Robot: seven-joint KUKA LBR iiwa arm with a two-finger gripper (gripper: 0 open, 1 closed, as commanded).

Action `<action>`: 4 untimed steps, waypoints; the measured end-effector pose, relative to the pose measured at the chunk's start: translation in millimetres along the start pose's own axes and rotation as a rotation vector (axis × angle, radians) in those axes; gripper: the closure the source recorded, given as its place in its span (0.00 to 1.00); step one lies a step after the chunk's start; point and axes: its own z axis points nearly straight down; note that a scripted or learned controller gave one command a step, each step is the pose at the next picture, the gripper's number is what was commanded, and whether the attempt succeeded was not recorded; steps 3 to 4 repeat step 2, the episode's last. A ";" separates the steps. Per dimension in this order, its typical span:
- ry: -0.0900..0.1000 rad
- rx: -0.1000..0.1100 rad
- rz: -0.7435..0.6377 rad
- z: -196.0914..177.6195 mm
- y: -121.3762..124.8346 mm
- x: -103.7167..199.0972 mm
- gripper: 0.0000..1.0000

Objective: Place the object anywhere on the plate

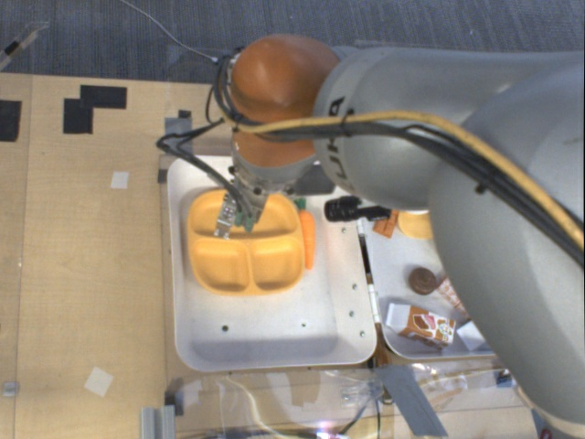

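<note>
Our claw point(236, 216) hangs over the plate point(245, 273) in the left bin point(274, 341); can't tell its grip. Carrot point(308, 238) beside the plate needs picking next.

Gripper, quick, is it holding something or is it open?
Gripper: over the yellow plate in the left bin; whether it is open, shut or holding anything cannot be told.

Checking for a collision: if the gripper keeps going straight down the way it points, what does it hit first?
Most likely the yellow plate: the gripper hangs over its upper section. Height above it is unclear.
</note>
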 end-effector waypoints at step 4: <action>-0.009 -0.007 -0.133 -121.8 -15.0 35.5 0.00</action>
